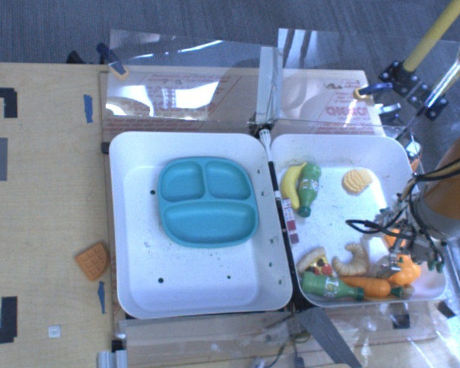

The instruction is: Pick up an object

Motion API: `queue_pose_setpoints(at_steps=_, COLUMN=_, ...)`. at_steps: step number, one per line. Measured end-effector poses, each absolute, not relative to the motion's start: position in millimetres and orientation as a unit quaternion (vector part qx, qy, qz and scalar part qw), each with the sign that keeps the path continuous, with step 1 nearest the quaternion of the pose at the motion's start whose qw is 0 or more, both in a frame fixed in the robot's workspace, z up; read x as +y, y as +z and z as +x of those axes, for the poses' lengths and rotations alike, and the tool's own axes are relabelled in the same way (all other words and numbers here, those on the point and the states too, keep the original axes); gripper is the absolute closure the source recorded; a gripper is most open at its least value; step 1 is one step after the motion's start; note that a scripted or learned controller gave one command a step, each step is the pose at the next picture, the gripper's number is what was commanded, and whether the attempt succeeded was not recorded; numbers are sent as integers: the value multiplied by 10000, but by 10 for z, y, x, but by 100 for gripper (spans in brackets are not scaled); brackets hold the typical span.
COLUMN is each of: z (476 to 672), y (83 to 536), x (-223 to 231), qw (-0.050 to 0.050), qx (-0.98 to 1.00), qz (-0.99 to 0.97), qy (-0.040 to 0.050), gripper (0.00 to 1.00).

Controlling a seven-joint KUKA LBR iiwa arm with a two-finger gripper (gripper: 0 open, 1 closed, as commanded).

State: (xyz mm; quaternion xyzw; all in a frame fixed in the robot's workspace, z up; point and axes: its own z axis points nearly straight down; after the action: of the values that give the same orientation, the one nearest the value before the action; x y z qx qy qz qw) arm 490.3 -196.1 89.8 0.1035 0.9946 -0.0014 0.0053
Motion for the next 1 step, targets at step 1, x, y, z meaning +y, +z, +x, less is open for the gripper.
queue_pose_setpoints(at_steps=1, z=6093, y=892, x=-1593, qw=60, qx=9765, qz=2153, qy=9, gripper=0)
